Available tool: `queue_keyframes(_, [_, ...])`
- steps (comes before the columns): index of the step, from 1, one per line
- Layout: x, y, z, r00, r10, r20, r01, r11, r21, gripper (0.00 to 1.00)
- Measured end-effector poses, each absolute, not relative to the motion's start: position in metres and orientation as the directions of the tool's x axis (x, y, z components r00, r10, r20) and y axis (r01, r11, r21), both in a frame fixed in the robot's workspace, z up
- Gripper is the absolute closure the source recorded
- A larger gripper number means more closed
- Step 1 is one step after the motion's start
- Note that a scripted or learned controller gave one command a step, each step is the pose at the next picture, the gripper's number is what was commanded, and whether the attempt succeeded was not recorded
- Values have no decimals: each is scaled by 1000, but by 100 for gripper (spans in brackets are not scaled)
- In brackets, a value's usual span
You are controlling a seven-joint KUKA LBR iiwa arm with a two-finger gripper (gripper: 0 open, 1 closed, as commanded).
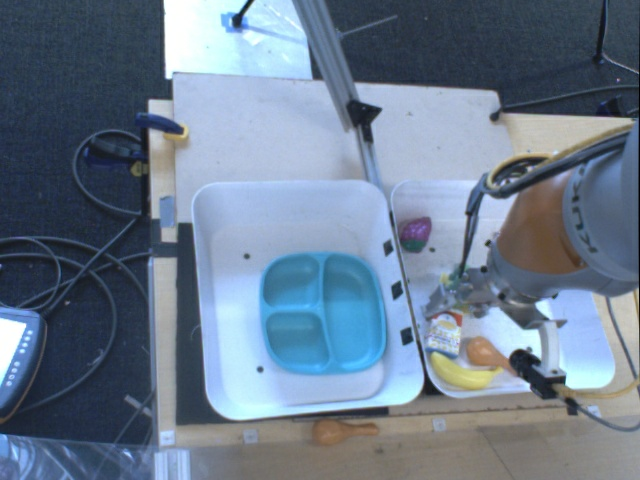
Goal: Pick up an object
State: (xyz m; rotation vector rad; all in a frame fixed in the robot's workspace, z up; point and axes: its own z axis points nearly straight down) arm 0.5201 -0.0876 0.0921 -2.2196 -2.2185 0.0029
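In the right bin (410, 203) lie a purple-and-green fruit-like toy (415, 231) near the back, a small white packet with red and blue print (445, 334), a yellow banana (462, 373) at the front rim and an orange pear-shaped toy (487, 352) beside it. My gripper (452, 296) hangs low over the middle of this bin, just above the packet and in front of the purple toy. The wrist and orange band (535, 233) cover the bin's right part.
The left bin (225, 268) holds a teal divided plate (323, 312). A tan wooden piece (343, 430) lies on the bench in front of the bins. A metal pole (335, 63) slants across the back. Cables and a clamp (160, 125) sit at the left.
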Motion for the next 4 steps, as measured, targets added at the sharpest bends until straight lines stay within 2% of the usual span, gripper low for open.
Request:
queue_keyframes(1, [522,-88,106,0,1000,1,1000,0,2,100])
queue_keyframes(2, [521,-83,168,-7,1000,-1,1000,7,8,100])
queue_keyframes(4, [531,-82,262,-7,1000,-1,1000,7,8,100])
